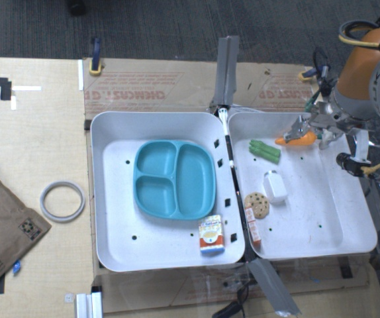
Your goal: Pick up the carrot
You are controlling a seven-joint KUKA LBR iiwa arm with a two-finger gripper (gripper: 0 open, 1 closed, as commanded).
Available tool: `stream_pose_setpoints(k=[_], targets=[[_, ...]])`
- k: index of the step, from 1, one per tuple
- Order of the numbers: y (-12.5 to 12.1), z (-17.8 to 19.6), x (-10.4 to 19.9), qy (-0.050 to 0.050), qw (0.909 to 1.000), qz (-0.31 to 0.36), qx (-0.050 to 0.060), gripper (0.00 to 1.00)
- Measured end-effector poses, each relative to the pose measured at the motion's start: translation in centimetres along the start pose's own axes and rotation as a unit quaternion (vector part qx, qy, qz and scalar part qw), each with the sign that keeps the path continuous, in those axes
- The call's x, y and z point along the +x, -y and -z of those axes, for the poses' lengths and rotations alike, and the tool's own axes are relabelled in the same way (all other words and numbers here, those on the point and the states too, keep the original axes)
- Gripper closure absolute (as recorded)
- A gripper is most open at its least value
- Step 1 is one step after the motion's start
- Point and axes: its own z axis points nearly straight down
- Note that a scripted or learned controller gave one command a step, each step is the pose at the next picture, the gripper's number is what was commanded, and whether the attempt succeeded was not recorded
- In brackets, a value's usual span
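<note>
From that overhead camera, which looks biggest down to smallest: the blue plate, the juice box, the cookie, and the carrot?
1. Blue plate, by far the largest.
2. Juice box.
3. Cookie and carrot look too alike to rank; the carrot sits partly hidden at the end effector.

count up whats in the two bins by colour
Blue: 1, the plate
Green: 1, the green vegetable
Orange: 1, the carrot, beside the gripper
White: 1, the white block
Brown: 1, the cookie
Mixed colours: 2, the small carton and the packet at the divider
Total: 7
</note>
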Motion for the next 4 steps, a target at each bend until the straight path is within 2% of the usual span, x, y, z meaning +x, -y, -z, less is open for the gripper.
stream_pose_setpoints(k=[1,2,3,4], targets=[[0.0,4.0,-1.2,0.003,0.9961,-0.088,0.0,0.0],[5.3,-0.5,2.4,0.003,0.9663,-0.257,0.002,0.0],[5.4,0.2,2.4,0.003,0.9661,-0.258,0.004,1.0],[4.1,8.9,6.5,0.003,0.9749,-0.222,0.002,1.0]])
